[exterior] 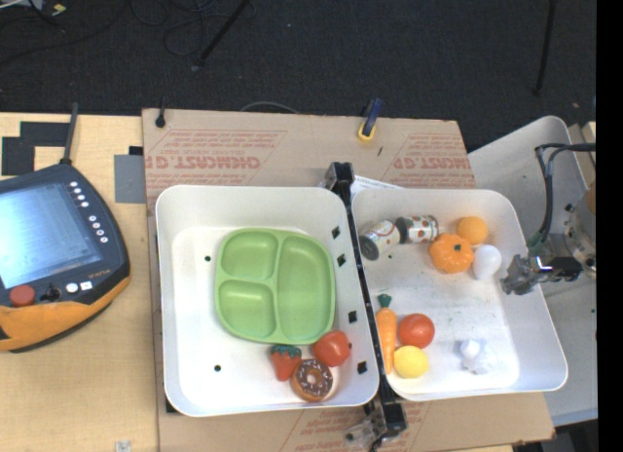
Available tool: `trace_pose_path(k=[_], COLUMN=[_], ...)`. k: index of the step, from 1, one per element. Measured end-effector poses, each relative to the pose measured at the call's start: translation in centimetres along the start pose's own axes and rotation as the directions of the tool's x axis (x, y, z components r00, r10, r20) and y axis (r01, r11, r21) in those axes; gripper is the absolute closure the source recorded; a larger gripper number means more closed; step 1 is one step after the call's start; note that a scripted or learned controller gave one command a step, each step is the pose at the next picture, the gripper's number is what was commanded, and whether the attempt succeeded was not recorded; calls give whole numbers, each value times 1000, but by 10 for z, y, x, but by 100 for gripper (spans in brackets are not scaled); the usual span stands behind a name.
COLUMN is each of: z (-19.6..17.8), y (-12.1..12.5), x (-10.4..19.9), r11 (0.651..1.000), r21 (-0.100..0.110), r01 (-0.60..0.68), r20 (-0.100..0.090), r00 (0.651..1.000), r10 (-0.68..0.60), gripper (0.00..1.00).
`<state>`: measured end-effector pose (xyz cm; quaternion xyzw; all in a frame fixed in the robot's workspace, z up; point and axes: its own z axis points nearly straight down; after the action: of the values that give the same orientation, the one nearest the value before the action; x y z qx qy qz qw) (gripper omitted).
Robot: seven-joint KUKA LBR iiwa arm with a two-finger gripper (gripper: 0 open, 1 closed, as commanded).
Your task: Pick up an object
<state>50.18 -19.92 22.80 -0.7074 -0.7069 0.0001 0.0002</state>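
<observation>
The two-finger gripper [519, 276] hangs at the right rim of the right white bin [531, 343]; whether it is open cannot be told. Just left of it lie a small white ball [486, 261], a small orange pumpkin [452, 253] and a round orange fruit [472, 229].

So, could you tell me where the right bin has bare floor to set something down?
Bare floor lies between the pumpkin, tomato and small white piece. The far edge and carrot corner are crowded.
</observation>
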Motion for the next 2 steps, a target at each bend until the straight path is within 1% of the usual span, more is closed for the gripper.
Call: trace_pose_path(k=[1, 2], z=[6, 13], y=[12, 19], x=[54, 107], r11=[1000, 1000], r21=[2, 3], r01=[6, 5], r20=[-3, -3], r00=[1000, 1000], r10=[-6, -5], gripper=[100, 100])
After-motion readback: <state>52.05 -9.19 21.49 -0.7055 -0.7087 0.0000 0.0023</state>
